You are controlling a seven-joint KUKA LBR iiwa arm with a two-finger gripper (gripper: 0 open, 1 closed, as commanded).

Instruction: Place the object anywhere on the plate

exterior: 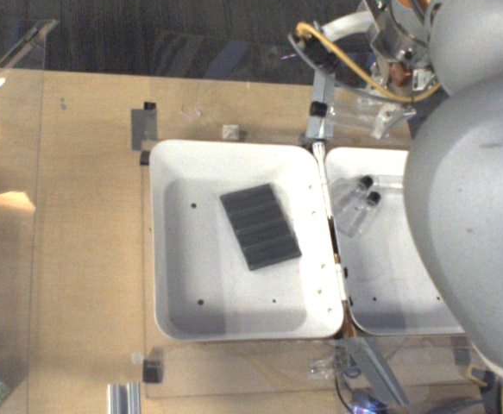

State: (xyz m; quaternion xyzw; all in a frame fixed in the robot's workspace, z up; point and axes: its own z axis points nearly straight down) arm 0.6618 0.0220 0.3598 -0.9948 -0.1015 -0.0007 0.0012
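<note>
The arm (471,205) reaches in from three o'clock, and its broad grey body covers most of the right bin (380,309), so the working end stays out of sight beneath it. Whether the claw is open, closed or gripping anything cannot be told from this angle.

In the left bin (173,317) a dark ribbed slab (260,226) lies flat on the floor, a little toward one o'clock of the bin's middle, turned at a slant, with bare white around it. It is most likely the plate the task names: lying flat and apart from the walls, it offers an open top for something to be set down on. Nothing rests on it, so the placing step looks not yet done.

The thing to be moved is probably the clear, dark-capped pair of small pieces (360,201) at the ten o'clock corner of the right bin, close to the divide between the bins. They are transparent and hard to read; it is unclear whether they are one object or two, or whether they touch the wall.

Outside the bins, at twelve o'clock, cables (337,54) loop over the wooden surface (78,257), and a small pale block (230,132) sits just beyond the left bin's far rim.
</note>
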